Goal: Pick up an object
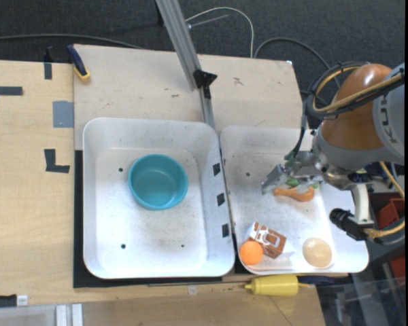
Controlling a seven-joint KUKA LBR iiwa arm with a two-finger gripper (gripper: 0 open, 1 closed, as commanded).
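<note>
My gripper hangs low over the middle of the right bin, under the orange-banded wrist. Right below it, touching or nearly touching, lies an orange carrot-like toy with a green end. Along the front of that bin sit an orange ball, a brown and white box next to the ball, and a pale beige round object. A teal bowl stands upright in the left bin.
A yellow bottle lies on the bench just in front of the right bin. A grey metal pole slants down to the divide between the bins. Cables and a black part crowd the right bin's right edge.
</note>
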